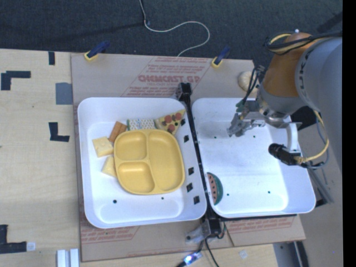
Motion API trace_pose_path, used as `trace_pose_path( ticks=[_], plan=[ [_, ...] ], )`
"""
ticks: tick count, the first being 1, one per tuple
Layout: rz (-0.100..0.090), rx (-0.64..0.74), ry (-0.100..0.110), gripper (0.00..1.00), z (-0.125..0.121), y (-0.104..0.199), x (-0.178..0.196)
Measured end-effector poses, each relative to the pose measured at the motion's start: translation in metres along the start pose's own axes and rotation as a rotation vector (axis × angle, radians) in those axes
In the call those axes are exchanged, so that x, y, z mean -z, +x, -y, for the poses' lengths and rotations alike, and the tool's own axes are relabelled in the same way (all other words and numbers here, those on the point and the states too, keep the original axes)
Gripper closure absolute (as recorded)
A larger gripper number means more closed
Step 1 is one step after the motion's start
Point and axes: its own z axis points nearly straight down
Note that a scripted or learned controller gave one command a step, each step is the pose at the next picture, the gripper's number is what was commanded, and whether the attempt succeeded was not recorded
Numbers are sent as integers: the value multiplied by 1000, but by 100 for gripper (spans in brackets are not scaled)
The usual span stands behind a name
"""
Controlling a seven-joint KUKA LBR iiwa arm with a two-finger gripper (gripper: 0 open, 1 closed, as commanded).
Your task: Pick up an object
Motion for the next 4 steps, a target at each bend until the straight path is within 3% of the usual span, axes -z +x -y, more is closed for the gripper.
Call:
trace_pose_path(
  ticks=[2,3,4],
  plan=[
    [-1,1,1,100,1,1,81],
    [-1,3,6,100,9,39,68],
    [-1,0,4,100,21,40,81]
  ],
)
